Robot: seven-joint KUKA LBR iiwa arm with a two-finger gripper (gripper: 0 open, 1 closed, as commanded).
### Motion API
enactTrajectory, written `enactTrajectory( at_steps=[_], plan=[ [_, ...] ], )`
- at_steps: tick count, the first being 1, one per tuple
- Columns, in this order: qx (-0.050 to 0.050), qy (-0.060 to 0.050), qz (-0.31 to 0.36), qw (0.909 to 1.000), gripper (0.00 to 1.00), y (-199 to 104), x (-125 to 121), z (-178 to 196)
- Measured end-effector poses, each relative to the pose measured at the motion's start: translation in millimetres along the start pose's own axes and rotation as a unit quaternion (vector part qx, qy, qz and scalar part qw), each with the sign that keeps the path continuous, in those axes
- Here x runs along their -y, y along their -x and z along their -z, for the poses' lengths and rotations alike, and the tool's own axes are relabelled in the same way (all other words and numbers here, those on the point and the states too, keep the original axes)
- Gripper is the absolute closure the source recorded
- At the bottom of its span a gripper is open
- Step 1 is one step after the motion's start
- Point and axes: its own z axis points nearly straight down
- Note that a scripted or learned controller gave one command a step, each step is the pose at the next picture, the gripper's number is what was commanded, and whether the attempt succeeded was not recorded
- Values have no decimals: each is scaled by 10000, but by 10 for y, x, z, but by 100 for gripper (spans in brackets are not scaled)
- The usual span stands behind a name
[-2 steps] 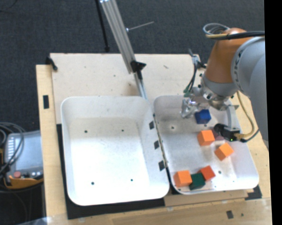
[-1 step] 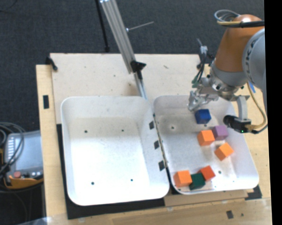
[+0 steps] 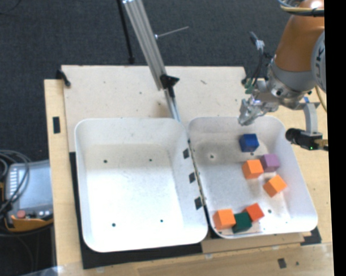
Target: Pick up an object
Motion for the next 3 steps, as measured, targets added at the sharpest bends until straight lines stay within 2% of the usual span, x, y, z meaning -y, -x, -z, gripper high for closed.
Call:
enactTrajectory(
  at_steps=[2, 3],
  plan=[
    [-3, -43, 21, 10000, 100, -900, -6, 2],
    [-5, -27, 32, 10000, 100, -1480, -74, 4]
  ],
)
